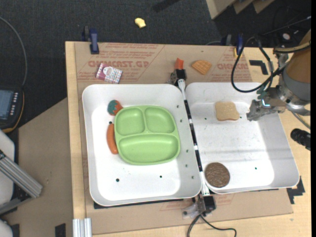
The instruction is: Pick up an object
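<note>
The grey two-finger tool [254, 111] hangs over the upper right part of the right-hand shallow white bin [276, 147]; whether it is wide or narrow cannot be told, and nothing shows in its grip. Just to its left, apart from it, a tan bread-slice-shaped piece [226, 111] lies on the bin floor. A round brown patty-like disc [217, 175] sits at that bin's near left corner. The left-hand shallow white bin [98, 177] carries a light green three-compartment plastic plate [146, 135], with an orange sausage-shaped piece [112, 138] touching its left edge and a small red-and-teal lump [114, 106] at its upper left. The brown cardboard sheet on the table [143, 58] bears faded red print, not clearly legible. On it lie an orange waffle-like cracker [201, 66] and a small pink-and-white printed packet [108, 72], text too small to read.
</note>
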Controlling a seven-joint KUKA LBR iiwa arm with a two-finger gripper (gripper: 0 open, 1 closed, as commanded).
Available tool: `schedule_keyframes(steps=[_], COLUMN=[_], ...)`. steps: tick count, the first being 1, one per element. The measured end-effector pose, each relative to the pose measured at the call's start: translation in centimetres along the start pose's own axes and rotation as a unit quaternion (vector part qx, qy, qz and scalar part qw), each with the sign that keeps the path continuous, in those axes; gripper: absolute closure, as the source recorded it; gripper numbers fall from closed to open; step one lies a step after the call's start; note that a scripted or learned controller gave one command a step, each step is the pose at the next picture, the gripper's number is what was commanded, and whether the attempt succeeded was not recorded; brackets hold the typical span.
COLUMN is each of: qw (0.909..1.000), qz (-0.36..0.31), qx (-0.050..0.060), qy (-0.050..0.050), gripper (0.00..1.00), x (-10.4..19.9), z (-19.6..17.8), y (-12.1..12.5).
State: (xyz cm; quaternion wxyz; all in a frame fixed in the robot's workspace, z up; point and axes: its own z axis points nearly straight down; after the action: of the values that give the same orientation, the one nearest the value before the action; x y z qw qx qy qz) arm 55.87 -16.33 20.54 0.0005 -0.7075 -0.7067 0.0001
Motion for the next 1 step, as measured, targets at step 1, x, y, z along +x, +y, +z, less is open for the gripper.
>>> schedule_keyframes(steps=[1], qw=[1.0000], qz=[-0.001], qx=[0.000], qy=[0.000], gripper=[0.00], x=[0.32], z=[-0.03], y=[0.04])
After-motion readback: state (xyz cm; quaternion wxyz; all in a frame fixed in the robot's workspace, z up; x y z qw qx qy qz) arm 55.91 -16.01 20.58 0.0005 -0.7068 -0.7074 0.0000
